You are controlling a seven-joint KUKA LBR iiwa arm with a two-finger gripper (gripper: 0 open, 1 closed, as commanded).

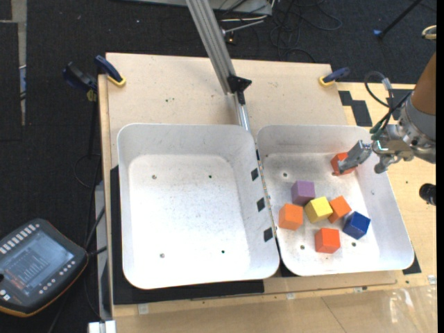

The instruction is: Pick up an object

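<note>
The gripper point(352, 159) hangs over the right bin point(388, 207) clenched on a red block point(339, 162) — five more blocks point(320, 209) clustered just below it.

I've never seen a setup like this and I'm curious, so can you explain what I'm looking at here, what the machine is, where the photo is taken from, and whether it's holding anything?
This is one photo from a fixed camera above a workbench, looking down at a slant. The machine is a robot arm reaching in from the right; at its end is a two-finger gripper, its hand. On the bench sit two shallow white bins side by side, the left bin and the right bin. In the right bin lie small coloured blocks grouped together: a purple block, a yellow block, three orange blocks and a blue block. One more, a reddish block, sits apart, right at the gripper's tip. A finger touches or overlaps it, but I can't tell whether it is truly gripped. The job is to pick up an object.
</note>
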